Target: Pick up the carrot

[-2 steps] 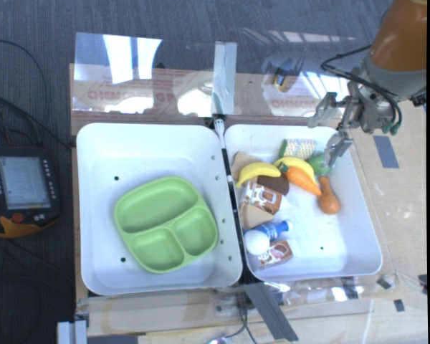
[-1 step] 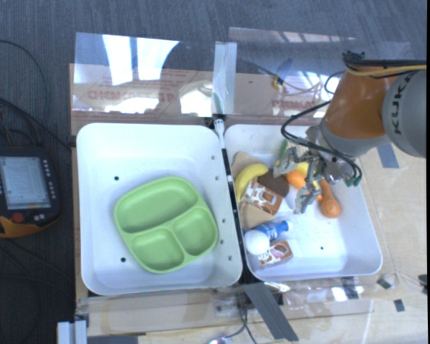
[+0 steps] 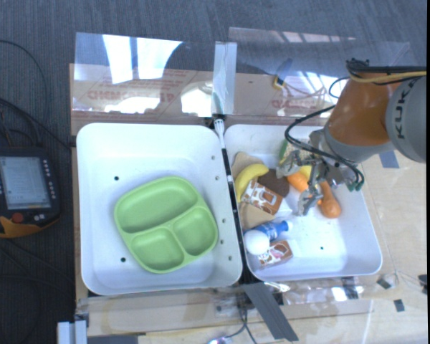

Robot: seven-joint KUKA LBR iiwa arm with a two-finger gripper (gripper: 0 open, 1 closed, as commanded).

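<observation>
Carrot (image 3: 330, 201) lies in the right bin (image 3: 358, 253), toward its right side, right of the banana (image 3: 248, 177) and well apart from it. The jaws (image 3: 306, 185) hang over the bin just left of the carrot, between carrot and banana; they stand spread, one finger (image 3: 289, 165) up near the banana's end, the other (image 3: 307, 201) lower and just beside the carrot. An orange piece shows between the fingers, but whether it is gripped cannot be told. Below the banana sit a brown carton (image 3: 261, 196), a white ball (image 3: 256, 241) and a small bottle (image 3: 276, 228). Left of the banana, in the left bin (image 3: 100, 149), rests a green tray (image 3: 166, 223).
</observation>
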